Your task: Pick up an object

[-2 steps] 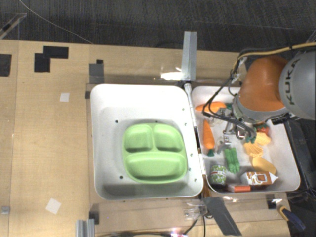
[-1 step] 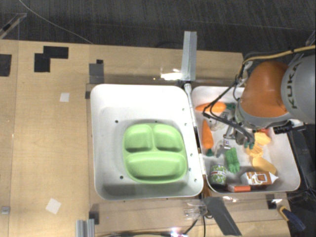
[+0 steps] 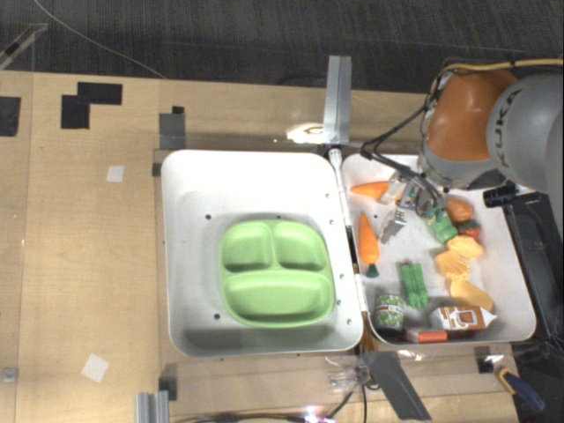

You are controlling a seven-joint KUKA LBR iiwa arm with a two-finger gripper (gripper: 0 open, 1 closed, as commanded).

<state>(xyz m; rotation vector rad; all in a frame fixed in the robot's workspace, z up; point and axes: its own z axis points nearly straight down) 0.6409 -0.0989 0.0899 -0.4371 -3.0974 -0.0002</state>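
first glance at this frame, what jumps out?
The bright green divided tray lying alone in the left bin. Next, the grey arm with its orange band, reaching into the right bin, where toy food is crowded together: carrots, a green bean bundle, a small carton.

**Mostly plastic on pale wood**

The bench (image 3: 79,271) looks like light wood or laminate, smooth and matt. Both bins, the left bin (image 3: 189,192) and the right bin (image 3: 515,311), read as white moulded plastic with a soft sheen. The green divided tray (image 3: 277,270) is smooth plastic too, slightly satin. The toy carrot (image 3: 367,239) looks like glossy plastic. The arm (image 3: 520,130) has a smooth grey shell and a shiny orange band (image 3: 460,117). The upright post (image 3: 337,100) looks like brushed metal.
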